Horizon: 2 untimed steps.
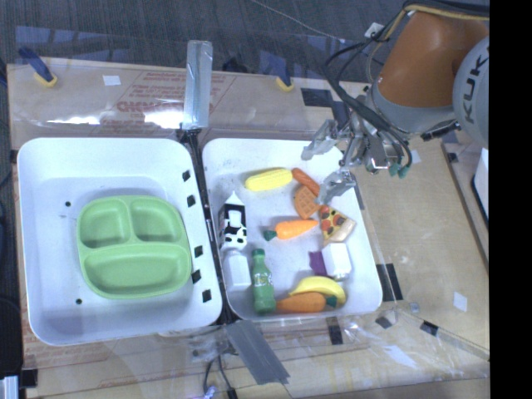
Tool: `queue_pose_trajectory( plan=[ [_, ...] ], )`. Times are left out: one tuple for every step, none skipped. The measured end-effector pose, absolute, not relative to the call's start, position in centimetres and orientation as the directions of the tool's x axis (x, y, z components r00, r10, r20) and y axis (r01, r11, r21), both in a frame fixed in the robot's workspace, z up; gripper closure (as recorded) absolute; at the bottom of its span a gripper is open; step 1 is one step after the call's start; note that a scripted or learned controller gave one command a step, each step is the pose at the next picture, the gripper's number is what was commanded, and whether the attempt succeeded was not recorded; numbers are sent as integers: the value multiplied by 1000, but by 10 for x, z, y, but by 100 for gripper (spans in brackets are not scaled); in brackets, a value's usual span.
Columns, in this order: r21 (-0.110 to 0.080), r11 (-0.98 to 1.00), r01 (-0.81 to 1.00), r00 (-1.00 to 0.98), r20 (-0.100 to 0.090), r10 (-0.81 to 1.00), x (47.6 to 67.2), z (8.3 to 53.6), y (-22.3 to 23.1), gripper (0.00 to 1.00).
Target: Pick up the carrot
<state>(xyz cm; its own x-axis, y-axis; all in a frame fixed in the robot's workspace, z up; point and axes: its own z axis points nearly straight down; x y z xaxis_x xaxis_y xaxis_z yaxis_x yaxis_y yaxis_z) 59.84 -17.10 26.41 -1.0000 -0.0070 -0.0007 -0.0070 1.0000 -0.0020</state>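
While the pincer point(331, 163) hangs spread and empty, the orange carrot point(294, 229) lies flat mid-bin, green tip left, between waffle point(305, 202) and pizza slice point(336, 224).

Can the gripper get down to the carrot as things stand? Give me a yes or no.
Probably yes. The carrot lies uncovered in the right bin, and the gripper hangs just above and behind it. The waffle and pizza slice crowd its far end.
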Motion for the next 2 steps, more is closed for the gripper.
queue_pose_trajectory(
  plan=[
    [5, 984, -178, -984, 8, -178, 604, 151, -157, 0],
    [0, 992, 124, -992, -1, 124, 600, 93, -209, 0]
  ],
)
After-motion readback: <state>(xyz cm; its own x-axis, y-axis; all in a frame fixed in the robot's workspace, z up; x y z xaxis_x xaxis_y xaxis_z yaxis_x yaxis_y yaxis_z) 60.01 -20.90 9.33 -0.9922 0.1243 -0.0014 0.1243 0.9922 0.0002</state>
